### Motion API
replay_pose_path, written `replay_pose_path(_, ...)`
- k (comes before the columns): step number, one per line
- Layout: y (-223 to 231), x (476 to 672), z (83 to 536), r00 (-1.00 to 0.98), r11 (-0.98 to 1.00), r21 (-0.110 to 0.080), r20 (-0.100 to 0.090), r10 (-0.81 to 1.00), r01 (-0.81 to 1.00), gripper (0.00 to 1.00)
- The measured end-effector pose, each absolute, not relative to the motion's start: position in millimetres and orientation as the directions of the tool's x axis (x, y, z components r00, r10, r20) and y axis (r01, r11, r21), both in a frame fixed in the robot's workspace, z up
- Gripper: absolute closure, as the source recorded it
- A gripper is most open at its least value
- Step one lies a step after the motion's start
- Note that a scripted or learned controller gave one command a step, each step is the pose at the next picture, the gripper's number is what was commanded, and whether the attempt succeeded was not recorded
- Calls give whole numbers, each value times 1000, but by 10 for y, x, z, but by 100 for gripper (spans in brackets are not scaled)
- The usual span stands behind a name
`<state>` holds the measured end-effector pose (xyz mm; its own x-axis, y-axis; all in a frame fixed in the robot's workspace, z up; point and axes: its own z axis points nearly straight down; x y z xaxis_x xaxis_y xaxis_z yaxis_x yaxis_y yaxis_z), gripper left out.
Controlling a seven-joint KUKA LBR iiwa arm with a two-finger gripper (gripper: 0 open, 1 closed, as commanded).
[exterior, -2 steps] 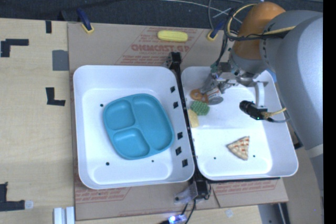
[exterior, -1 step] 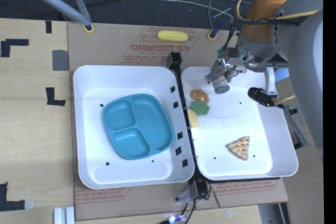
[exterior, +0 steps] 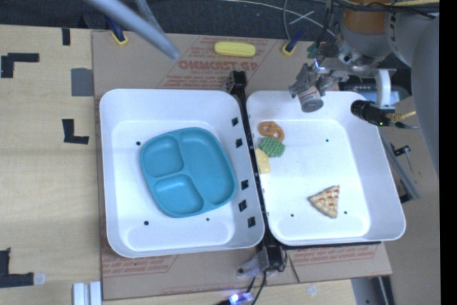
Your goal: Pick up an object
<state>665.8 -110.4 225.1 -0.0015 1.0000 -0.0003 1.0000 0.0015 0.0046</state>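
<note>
Nothing is being carried yet, so the pick looks not yet done: every candidate object is lying in the bins. Taking the right bin (exterior: 371,225) as the landmark and going left to right, a blue divided tray (exterior: 187,171) is sitting in the left bin (exterior: 114,153), just beyond the landmark's left wall. A yellow banana-like piece (exterior: 234,49) is lying on the cardboard behind that wall. Inside the landmark, hard against its left wall, a pretzel (exterior: 270,130), a green waffle piece (exterior: 272,147) and a small yellow piece (exterior: 263,163) are clustering together. A pizza slice (exterior: 325,201) is resting toward its front, well apart from them. The gripper (exterior: 308,98) is hovering over the landmark's back edge, above and behind the pretzel, touching nothing. Whether the jaws are spread or closed cannot be told from this angle; no object is showing between them.
</note>
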Motion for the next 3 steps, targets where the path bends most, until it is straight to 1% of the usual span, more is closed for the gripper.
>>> replay_pose_path(1, -1098, 6661, 2364, -2, 2, 0, 1, 1000, 1000, 100)
replay_pose_path(2, -595, 6457, 2397, -5, 5, -2, 1, 1000, 1000, 100)
replay_pose_path(3, -237, 6101, 2314, -3, 3, -4, 0, 1000, 1000, 100)
